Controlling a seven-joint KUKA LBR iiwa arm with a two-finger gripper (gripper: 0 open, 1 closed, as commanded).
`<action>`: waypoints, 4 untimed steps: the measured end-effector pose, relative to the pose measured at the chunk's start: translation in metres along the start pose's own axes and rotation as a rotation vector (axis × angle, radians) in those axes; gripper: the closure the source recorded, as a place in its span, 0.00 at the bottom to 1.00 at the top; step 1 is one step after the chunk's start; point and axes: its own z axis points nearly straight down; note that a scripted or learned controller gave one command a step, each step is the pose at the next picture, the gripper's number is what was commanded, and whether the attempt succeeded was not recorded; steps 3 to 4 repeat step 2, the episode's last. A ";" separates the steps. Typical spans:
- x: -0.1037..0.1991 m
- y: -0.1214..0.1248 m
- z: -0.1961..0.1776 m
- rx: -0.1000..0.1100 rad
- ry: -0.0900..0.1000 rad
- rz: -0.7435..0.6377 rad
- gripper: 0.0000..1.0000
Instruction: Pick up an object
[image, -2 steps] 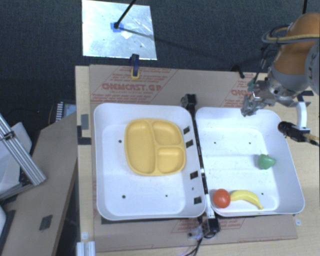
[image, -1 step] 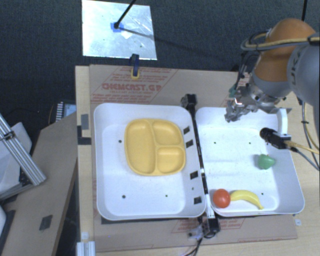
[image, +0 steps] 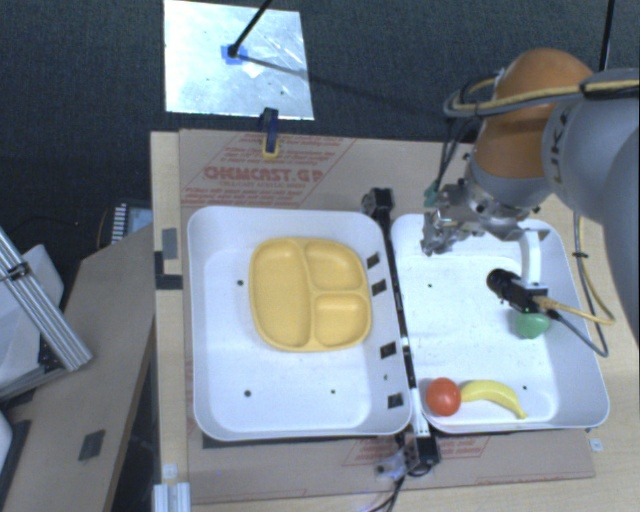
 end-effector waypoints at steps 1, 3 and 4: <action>0.054 -0.002 0.005 -0.001 0.000 -0.001 1.00; 0.112 -0.003 -0.004 -0.003 0.001 -0.002 1.00; 0.112 -0.003 -0.004 -0.003 0.001 -0.002 1.00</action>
